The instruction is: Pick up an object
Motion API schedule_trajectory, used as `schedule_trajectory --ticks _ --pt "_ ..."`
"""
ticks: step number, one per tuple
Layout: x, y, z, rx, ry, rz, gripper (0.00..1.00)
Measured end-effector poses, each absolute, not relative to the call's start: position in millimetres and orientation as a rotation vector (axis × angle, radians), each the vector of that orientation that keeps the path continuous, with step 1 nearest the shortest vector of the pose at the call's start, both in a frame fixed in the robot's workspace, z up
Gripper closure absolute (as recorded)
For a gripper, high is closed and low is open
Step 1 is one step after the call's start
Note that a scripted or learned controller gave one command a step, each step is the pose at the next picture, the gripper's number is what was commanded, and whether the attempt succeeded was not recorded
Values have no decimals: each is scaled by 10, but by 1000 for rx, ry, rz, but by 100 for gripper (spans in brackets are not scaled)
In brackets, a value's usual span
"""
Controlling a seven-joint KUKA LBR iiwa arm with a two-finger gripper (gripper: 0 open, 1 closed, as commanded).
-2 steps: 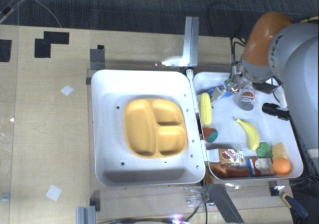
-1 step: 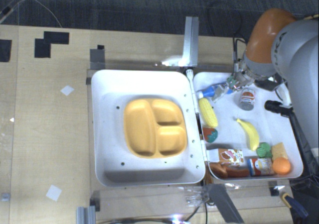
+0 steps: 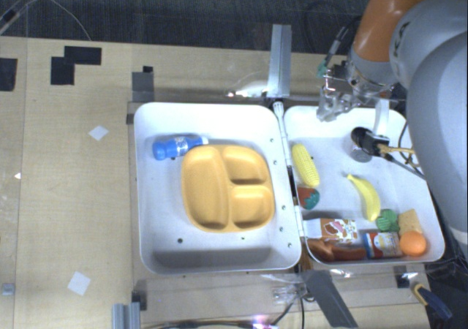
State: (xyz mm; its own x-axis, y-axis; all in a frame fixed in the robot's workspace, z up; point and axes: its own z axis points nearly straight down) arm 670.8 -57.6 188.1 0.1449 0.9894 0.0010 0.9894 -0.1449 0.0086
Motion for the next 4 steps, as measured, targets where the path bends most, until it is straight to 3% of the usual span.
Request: schedule_trajectory --ticks 1,2,3,4 --pt "6621 -1222 1218 2508 1888 1 100" --pt "6632 -1204 1230 2504 1890 5 0" --pt "6576 -1841 2240 2122 2301 8 0" --pt "6488 -1672 1247 1824 2514 20 0"
